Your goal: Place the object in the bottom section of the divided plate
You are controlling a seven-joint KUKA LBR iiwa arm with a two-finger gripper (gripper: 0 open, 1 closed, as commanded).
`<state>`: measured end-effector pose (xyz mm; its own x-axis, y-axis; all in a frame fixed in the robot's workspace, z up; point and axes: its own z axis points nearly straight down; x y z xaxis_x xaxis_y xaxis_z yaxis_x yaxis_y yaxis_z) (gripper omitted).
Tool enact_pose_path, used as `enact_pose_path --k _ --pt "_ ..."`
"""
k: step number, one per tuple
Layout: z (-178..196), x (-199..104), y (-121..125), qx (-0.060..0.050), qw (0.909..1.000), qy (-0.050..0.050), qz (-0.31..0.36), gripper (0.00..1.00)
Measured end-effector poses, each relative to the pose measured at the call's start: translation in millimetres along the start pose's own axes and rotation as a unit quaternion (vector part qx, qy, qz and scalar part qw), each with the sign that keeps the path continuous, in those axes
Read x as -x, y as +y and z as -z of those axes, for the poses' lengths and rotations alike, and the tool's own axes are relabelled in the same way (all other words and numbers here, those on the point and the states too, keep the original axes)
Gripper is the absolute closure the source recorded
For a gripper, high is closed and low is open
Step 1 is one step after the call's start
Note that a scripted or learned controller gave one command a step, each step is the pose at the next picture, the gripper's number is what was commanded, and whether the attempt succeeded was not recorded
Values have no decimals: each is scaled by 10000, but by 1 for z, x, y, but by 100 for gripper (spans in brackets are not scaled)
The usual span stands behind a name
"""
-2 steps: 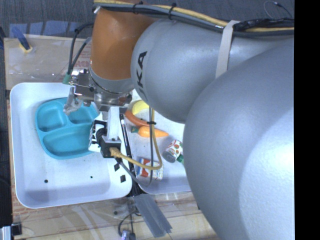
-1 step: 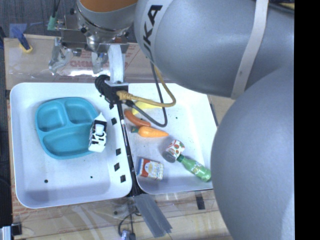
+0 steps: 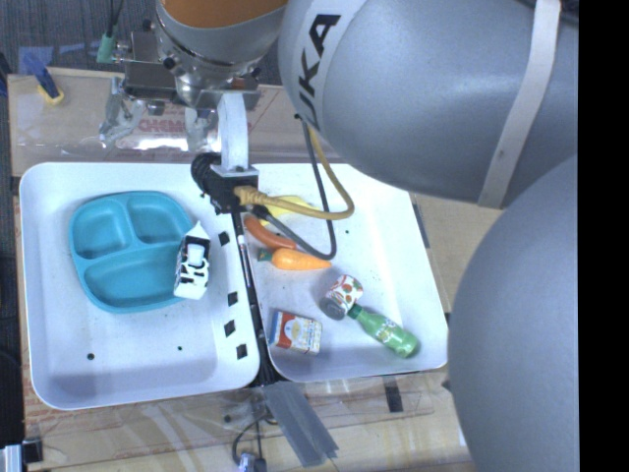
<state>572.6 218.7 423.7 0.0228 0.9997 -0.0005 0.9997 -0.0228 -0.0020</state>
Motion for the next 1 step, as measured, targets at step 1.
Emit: enact_pose_path --k 1 --pt "18 -1 15 13 9884 1 1519 0"
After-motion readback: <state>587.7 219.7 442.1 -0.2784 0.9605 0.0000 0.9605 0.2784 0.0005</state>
